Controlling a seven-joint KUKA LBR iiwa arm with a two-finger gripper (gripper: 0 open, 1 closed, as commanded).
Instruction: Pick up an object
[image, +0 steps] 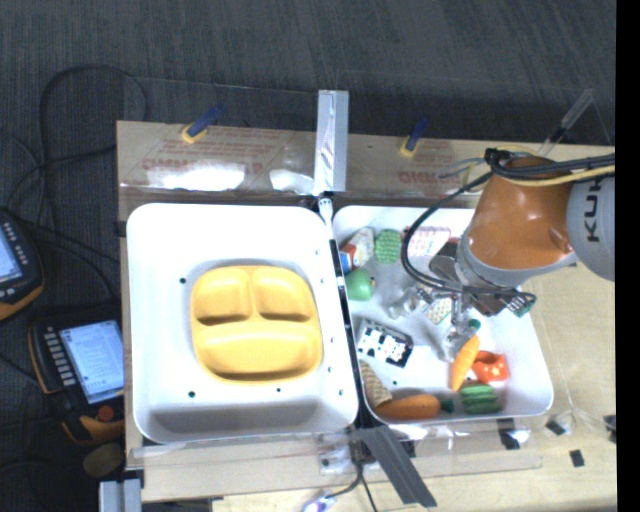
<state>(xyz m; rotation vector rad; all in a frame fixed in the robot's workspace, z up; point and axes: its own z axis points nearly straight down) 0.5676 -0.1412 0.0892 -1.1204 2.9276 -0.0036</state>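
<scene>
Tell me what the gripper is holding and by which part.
Cannot be told: the gripper hangs just above the carrot in the right bin, its hold hidden.

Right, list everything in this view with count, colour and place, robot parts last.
bins: two, white, side by side on the bench
tray: one, yellow, three compartments, middle of left bin
carrot: one, orange, right bin, below the gripper
black-and-white block: one, centre-left of right bin
green ball: one, right bin, left edge
clamps: two, blue and yellow, bench back edge
arm: one, grey with orange band, over right bin
gripper: one, above the carrot
</scene>
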